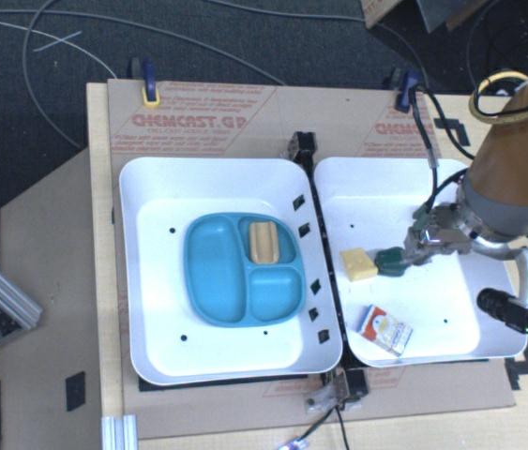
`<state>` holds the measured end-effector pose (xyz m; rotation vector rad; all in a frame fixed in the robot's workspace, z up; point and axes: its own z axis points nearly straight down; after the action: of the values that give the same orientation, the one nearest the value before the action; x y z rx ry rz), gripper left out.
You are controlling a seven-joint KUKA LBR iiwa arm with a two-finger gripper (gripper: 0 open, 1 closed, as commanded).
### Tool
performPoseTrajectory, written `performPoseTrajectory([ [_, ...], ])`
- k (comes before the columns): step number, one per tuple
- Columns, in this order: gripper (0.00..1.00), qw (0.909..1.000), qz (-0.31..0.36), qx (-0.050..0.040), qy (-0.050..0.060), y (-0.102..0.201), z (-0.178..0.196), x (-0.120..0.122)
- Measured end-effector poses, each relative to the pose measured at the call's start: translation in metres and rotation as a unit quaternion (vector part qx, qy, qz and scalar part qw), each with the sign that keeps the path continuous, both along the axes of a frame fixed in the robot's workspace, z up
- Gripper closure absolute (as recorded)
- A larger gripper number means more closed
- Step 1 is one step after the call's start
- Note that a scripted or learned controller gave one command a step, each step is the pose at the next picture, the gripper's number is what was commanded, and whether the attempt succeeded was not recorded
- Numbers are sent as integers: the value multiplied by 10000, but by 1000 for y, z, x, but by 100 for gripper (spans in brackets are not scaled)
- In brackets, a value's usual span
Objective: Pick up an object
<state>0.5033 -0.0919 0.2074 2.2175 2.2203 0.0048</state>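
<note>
Faintly, the bench board reads "CHEMCAST GP" (red print, twice).

The arm (orange-banded) runs off the right edge.

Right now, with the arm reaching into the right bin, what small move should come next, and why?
Probably a slight further descent onto the small dark green object. The gripper sits right at it, beside the pale yellow sponge block in the right white bin, but a grasp can't be confirmed from this view.
</note>
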Motion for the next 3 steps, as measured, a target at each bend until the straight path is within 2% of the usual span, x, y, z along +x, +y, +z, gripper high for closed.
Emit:
performPoseTrajectory([
  [1, 100, 10000, 0, 1, 7, 0, 20, 1],
  [2, 100, 10000, 28, 13, 9, 55, 29, 22],
  [3, 100, 10000, 22, 10, 18, 99, 17, 43],
])
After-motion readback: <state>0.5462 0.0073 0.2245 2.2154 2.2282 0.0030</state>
